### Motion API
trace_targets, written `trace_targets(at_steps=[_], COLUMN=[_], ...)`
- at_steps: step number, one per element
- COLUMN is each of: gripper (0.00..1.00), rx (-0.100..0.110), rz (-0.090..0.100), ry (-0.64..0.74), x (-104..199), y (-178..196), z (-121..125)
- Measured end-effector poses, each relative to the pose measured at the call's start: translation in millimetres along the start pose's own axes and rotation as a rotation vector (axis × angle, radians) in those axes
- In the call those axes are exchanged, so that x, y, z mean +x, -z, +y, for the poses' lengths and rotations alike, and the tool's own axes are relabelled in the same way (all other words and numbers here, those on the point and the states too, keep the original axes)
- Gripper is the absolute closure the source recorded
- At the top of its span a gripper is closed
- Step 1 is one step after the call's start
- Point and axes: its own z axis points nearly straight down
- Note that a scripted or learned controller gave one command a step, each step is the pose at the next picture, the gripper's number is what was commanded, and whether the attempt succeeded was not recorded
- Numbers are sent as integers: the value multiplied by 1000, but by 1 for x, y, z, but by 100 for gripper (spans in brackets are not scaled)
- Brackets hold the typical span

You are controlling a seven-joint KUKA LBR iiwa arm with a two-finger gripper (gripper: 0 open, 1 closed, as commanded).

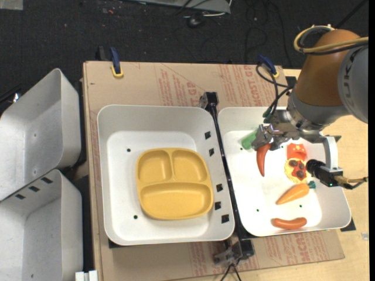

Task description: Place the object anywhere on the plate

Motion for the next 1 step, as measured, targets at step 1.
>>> trace_targets(at_steps=[1], gripper=[100], rx=[1], rz=[1], ry=[1], x=[61], y=[-2], z=[-5])
